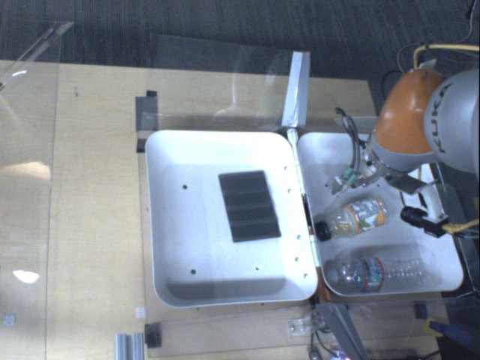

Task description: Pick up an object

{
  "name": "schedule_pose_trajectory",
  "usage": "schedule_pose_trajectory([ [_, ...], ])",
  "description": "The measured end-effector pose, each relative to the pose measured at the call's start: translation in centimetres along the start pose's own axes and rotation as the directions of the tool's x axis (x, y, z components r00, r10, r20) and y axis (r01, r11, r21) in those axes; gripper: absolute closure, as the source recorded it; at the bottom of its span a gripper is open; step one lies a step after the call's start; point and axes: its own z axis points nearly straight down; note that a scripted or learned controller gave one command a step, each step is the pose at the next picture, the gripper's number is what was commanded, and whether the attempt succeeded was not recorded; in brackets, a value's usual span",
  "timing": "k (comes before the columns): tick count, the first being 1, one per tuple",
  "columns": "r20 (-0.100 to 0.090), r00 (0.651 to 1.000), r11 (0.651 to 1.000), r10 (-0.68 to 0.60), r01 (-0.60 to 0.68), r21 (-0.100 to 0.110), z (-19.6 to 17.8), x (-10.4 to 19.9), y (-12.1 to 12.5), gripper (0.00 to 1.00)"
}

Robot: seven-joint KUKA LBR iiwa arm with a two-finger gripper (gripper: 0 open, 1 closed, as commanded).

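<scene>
Reaching in from the right, the grey arm with its orange band hangs over the right bin (330,152), its gripper (351,177) low over the bin's upper part; whether it is open or closed I cannot tell. Just below the gripper a small bottle (354,219) with a dark cap and coloured label lies on its side, and nearer the front rim lies a clear plastic bottle (379,272). A black ribbed rectangular pad (250,205) rests flat in the left bin (169,201)
</scene>
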Motion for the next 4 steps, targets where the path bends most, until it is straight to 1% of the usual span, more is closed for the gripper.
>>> schedule_pose_trajectory([
  [1, 0.0, 1.0, 1.0, 0.0, 0.0, 0.0, 0.0, 0.0, 0.0, 0.0],
  [2, 0.002, 0.962, 0.962, 0.272, -0.272, 0.009, 1.5, -4.4, 1.5, 0.0],
  [3, 0.001, 0.961, 0.961, 0.276, -0.276, 0.008, 1.3, -2.7, -3.2, 0.0],
  [4, 0.002, 0.977, 0.977, 0.212, -0.212, 0.006, 1.2, -4.9, -5.3, 0.0],
])
